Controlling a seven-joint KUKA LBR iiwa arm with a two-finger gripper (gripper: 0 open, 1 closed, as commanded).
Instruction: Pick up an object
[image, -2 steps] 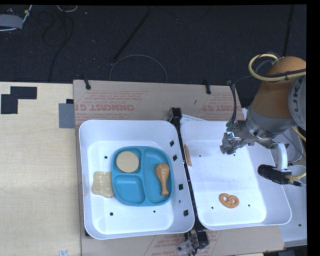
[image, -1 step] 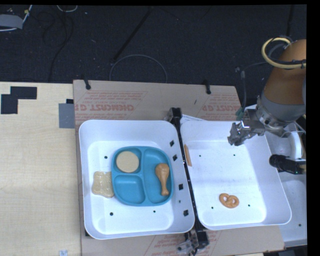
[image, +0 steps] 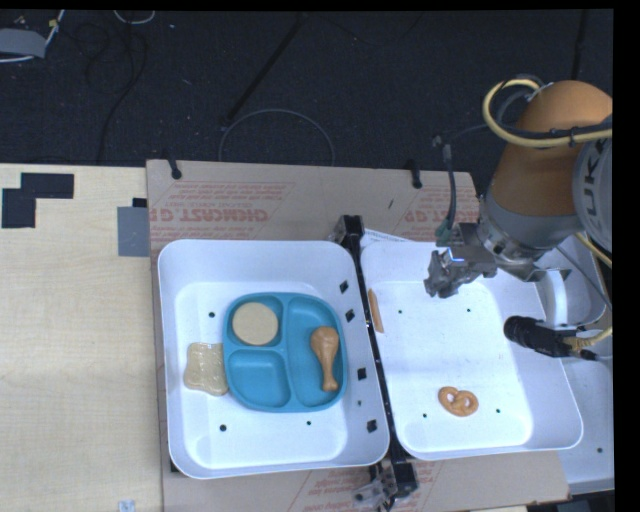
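We see the gripper (image: 441, 282) above the far left part of the right bin (image: 560, 425), near its rear wall. Whether its two fingers are apart or together, we cannot tell, because they look small and dark from this angle. Nothing is visible between them. A pretzel (image: 459, 402) lies on the floor of the right bin, near the front, well apart from the gripper. In the left bin (image: 180, 270) a blue tray (image: 262, 385) with compartments holds a round cracker (image: 254, 323) and a drumstick (image: 326, 356). A pale piece of bread (image: 205, 368) lies just beside the tray's left edge.
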